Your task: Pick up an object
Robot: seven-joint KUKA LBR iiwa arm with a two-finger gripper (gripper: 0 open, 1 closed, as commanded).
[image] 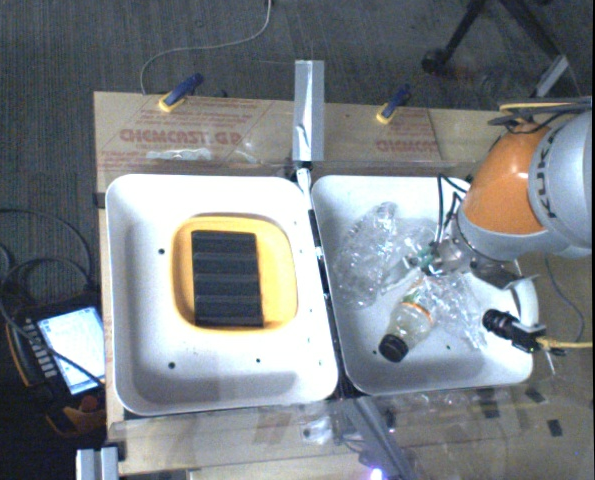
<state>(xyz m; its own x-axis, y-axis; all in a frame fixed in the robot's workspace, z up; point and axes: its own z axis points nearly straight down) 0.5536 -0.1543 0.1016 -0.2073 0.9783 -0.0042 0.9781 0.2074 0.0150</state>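
The gripper is lowered into the right bin, among crumpled clear bottles; its state cannot be told. A capped bottle lies close by. Slick plastic could slip free.

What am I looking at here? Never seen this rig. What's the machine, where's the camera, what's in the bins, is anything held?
One camera, fixed above the bench, looks down at a slant. The grey arm with an orange band reaches in from the right; it is a KUKA robot meant to pick up an object. Its gripper sits low over the right bin, among crumpled clear plastic, so I cannot tell whether it holds anything. A small clear bottle with a dark cap lies on its side in that bin. The left bin holds a yellow tray with a black ribbed block on it.
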